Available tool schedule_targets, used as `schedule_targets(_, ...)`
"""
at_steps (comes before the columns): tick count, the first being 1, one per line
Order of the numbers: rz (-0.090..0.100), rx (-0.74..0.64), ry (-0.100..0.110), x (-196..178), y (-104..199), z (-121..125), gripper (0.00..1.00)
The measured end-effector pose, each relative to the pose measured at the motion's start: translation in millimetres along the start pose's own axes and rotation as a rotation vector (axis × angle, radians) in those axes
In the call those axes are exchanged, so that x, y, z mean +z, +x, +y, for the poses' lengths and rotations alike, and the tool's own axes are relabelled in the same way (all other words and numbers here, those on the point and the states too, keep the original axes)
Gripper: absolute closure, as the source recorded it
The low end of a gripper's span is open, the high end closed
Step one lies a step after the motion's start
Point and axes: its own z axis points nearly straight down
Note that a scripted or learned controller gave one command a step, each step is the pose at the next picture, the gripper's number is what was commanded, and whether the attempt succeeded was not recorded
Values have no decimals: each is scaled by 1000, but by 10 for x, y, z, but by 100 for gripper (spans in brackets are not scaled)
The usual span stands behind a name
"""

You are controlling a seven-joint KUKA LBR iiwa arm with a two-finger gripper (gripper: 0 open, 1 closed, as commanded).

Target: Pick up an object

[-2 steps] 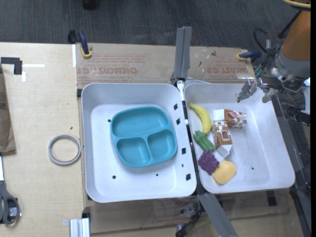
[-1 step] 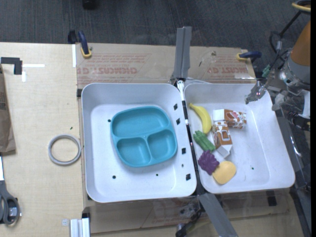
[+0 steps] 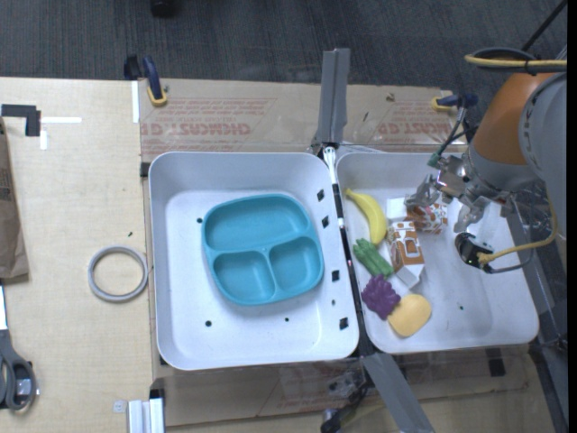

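Gripper (image 3: 439, 197) hangs low over the right bin (image 3: 487, 327), near its back edge, right at a small crinkled snack packet (image 3: 429, 213); whether it grips the packet I cannot tell. That packet looks light, soft and slippery, so pinching its crumpled middle seems the safest hold.
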Motion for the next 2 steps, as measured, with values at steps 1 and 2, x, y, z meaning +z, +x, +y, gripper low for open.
schedule_targets(1, 3, -236, -10, 42, 378, -452, 0)
schedule_targets(2, 8, -275, -15, 52, 266, -550, 0)
